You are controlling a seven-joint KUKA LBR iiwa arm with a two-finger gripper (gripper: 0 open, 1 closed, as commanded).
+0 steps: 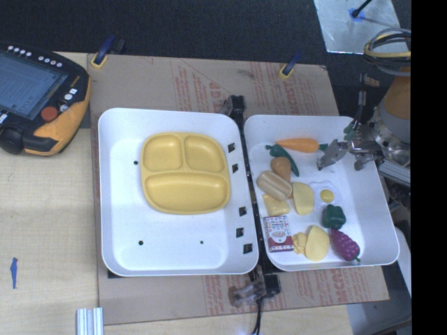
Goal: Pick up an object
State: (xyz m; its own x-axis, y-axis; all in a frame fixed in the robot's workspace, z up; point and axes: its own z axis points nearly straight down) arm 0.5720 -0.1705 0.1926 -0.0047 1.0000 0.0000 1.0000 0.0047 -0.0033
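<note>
The right bin (380, 208) holds several toy foods: an orange carrot (297, 145), a green pod (286, 156), a brown pear-like piece (281, 167), a hot dog bun (274, 184), yellow cheese pieces (303, 198), a small yellow ball (327, 195), a green pepper (334, 216), a purple eggplant (344, 245), a yellow lemon (317, 243) and a red packet (278, 231). My gripper (343, 160) hovers over the bin's upper right part, just right of the carrot. It is open and nothing sits between its fingers.
The left bin (119, 208) carries a yellow divided plate (186, 172). A teach pendant (38, 100) lies on the bench at the far left. Black clips (237, 105) join the bins along the middle.
</note>
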